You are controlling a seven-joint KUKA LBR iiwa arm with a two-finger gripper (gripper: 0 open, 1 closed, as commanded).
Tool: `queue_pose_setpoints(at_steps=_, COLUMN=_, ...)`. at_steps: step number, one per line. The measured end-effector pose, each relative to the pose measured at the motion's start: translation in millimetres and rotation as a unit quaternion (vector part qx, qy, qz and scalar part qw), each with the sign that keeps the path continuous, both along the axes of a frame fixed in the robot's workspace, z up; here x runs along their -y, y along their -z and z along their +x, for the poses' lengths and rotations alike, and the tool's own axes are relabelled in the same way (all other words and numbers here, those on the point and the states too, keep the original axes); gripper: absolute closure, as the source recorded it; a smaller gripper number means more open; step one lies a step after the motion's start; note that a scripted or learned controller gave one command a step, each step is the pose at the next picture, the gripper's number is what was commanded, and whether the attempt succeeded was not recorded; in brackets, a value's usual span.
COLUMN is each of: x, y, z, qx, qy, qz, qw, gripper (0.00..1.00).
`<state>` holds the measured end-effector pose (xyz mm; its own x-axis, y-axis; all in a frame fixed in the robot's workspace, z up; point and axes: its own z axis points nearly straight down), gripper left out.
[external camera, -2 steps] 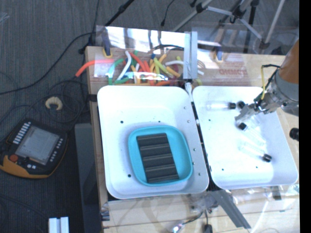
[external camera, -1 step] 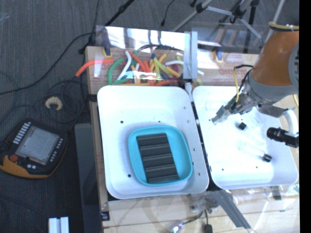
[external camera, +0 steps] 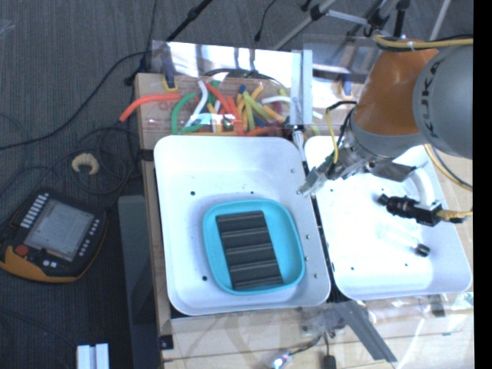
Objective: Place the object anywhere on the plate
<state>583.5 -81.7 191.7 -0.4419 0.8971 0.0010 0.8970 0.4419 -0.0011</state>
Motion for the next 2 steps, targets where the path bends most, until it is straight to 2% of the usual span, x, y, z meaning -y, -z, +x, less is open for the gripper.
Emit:
queue_pose_setpoints(at_steps=1, x=-96.7, y=-12.8, z=-73.6, qx=-0.001, qy=0.0, qz=-0.0001, qw=1.0, gripper=1.0)
queue_pose_setpoints(at_steps=2, x=-96.5, y=-12.8, z=-73.6, qx=0.0, qy=0.001, qz=0.0001, qw=1.0, gripper=0.0)
